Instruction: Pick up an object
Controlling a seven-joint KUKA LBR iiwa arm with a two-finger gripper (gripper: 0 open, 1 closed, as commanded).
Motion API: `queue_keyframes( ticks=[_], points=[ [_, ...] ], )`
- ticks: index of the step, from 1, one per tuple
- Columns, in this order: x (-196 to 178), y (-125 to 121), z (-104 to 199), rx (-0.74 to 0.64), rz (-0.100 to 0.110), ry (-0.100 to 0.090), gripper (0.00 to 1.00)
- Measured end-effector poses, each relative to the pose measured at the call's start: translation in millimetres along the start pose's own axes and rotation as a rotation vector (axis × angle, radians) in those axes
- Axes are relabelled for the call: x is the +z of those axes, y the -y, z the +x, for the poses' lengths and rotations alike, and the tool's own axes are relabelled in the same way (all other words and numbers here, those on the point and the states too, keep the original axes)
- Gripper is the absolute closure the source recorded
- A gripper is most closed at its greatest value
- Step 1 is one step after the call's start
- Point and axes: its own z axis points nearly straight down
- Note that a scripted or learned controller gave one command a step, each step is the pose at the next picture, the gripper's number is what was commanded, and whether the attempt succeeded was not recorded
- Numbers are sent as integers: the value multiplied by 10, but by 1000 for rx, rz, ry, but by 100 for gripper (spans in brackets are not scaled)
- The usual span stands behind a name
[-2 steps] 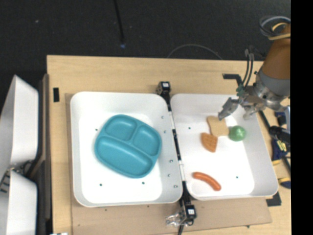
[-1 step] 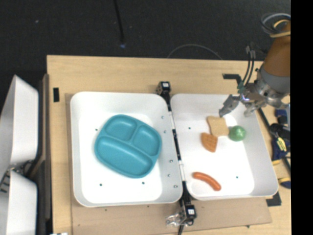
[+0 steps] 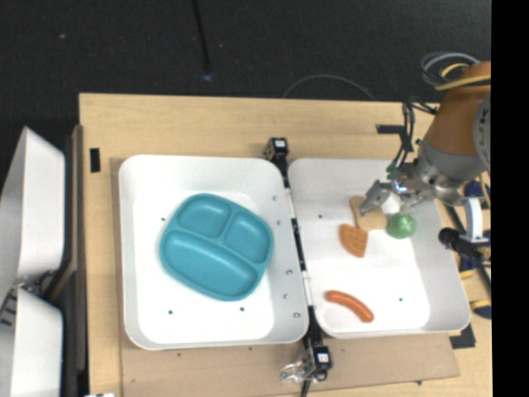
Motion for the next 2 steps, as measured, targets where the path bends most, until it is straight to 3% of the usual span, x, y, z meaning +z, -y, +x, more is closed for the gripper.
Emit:
queue_keyframes(
  ticks=[1,2],
  points=[
    [461,-53,31,-4,-15,-6,0],
    [375,-24,3,-2,-9,-4,100]
  ],
)
